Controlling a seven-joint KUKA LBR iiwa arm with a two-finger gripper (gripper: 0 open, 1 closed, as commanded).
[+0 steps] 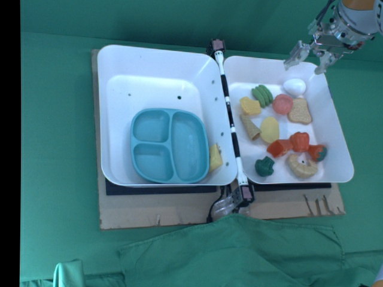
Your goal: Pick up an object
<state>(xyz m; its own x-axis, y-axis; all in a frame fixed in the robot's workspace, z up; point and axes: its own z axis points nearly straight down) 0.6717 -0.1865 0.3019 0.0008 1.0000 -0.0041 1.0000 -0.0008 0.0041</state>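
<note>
My gripper (309, 60) hangs open above the far edge of the right bin (338, 137), with nothing between its fingers. Just below it lies a white egg (294, 86). Around the egg sit a green bean pod (262, 94), a pink round piece (282, 104), a bread slice (300, 110) and a yellow wedge (250, 106). Further forward are a cone (249, 127), a yellow oval (270, 130), red pepper pieces (292, 143), a green broccoli (264, 166) and a tan pastry (301, 166).
The left bin (119, 70) holds a blue divided plate (170, 146) and a yellow piece (215, 157) by its right wall. A black-and-white hinge bar (229, 115) runs between the bins. Green cloth (239, 250) is bunched at the front.
</note>
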